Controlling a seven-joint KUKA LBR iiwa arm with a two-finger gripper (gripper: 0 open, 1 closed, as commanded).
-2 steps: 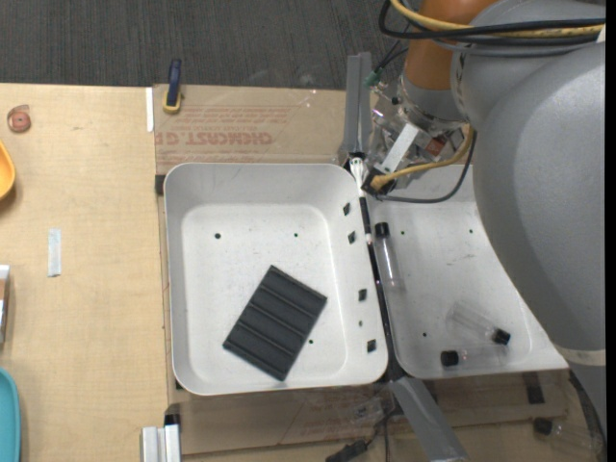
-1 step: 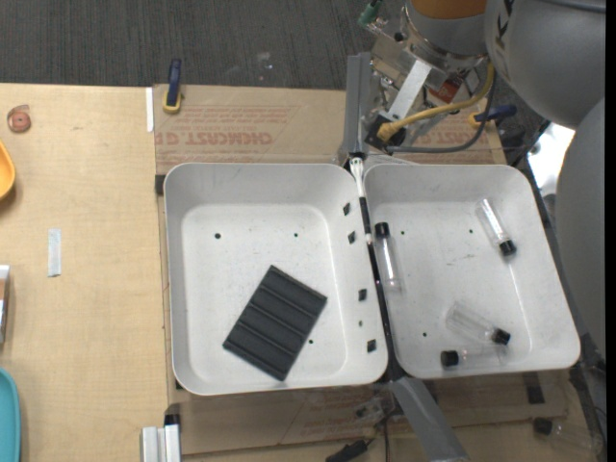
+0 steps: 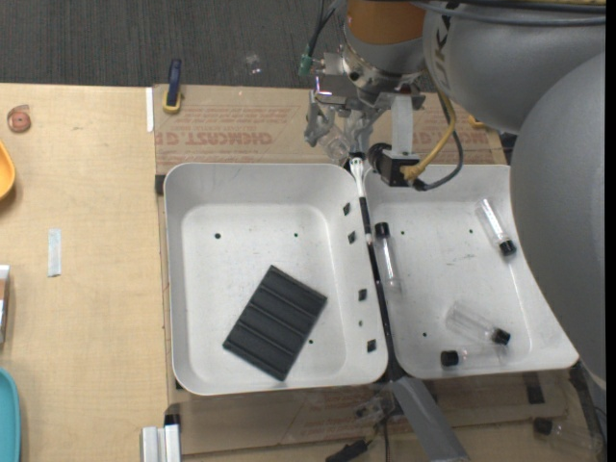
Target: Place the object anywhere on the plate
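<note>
Standing by the rig right now. The flat black ribbed rectangular plate (image 3: 276, 321) lies at an angle on the floor of the left shallow white plastic bin (image 3: 178, 258). It has lengthwise grooves, looks matte, and has nothing on top of it.

The things to move are all right of the plate, in the other shallow white plastic bin (image 3: 539, 296). They're see-through plastic tubes with small black caps, pretty hard to spot against the white. One clear tube (image 3: 388, 258) lies closest to the plate, just past the seam where the two bins meet. A second clear tube (image 3: 474, 322) is further right of the plate, and a third clear tube (image 3: 495, 223) is further right again and up. A loose little black cap (image 3: 449, 358) sits right of the plate near the front rim.

The metal end effector (image 3: 339, 133) hangs well beyond the plate, over the far rims. Honestly can't tell if it's released or clenched, and I don't see anything in it.
</note>
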